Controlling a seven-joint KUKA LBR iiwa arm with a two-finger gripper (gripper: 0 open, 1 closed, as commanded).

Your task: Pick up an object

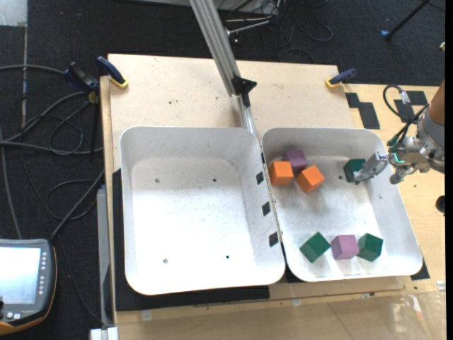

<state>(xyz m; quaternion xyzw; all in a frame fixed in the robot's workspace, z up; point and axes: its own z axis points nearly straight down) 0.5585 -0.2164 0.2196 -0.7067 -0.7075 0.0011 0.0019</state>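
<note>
Green, dark and cube-shaped: the small dark green cube (352,167) near the far right corner of the right white bin (340,214), close to that bin's right wall.

From the fixed overhead camera:
- Two-finger gripper (369,172) reaching in over the right wall on the grey arm (429,134), its tip right against the dark green cube's right side. Touching or just beside: impossible to settle at this slant.
- Cannot tell whether the claw stands apart or together; too small and blurred. No sign clear enough to call the cube held.
- Cube directly to the left of the claw tip, toward the bin's middle. Probably the one relation that decides the grasp: a slight shift left and down, rather than any long reach.
- No long axis on a cube, so little need to turn the wrist.
- Well apart along the near edge: 3 more cubes (345,246), green, purple, green.
- By the left wall: 2 orange cubes (310,178) and 1 purple cube (296,159).
</note>
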